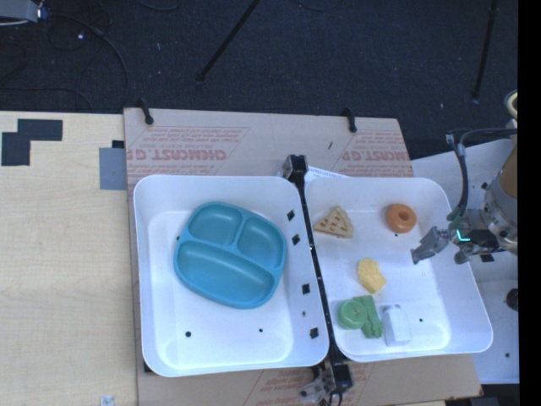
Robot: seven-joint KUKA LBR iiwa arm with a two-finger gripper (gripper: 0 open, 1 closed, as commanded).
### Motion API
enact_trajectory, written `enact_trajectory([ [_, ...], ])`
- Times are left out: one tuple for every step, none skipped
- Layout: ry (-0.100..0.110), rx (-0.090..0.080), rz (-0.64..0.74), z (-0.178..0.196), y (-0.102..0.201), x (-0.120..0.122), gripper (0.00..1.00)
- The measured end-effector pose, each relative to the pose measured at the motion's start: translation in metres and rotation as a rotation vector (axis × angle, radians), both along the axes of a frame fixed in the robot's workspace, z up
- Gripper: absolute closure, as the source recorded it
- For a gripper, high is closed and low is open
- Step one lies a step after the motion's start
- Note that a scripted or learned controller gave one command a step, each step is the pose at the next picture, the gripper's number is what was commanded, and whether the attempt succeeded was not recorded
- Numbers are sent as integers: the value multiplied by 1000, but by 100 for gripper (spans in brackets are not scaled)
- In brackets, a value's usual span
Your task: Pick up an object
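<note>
My gripper (445, 248) hangs over the right rim of the right bin (456, 227), its two fingers spread open with nothing between them. In that bin lie a tan waffle wedge (335, 223), an orange doughnut (401, 218), a yellow lumpy piece (370, 275), a green toy (359, 314) and a pale grey-white block (396, 324). The doughnut is the closest item, a little up and left of the fingers. The green toy and the block touch each other near the front wall.
A blue divided plate (230, 254) lies in the left bin (161, 328). A black divider with clips (308, 260) runs between the bins. Cardboard (220, 146) lies under both. A cable (461, 176) loops above the wrist at the right.
</note>
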State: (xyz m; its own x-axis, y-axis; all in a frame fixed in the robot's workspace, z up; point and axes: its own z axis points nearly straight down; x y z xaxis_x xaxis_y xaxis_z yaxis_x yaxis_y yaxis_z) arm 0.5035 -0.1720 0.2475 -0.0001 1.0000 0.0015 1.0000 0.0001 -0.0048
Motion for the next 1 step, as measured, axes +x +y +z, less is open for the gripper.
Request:
enact_trajectory([
  [-1,0,0,0,0,0,0],
])
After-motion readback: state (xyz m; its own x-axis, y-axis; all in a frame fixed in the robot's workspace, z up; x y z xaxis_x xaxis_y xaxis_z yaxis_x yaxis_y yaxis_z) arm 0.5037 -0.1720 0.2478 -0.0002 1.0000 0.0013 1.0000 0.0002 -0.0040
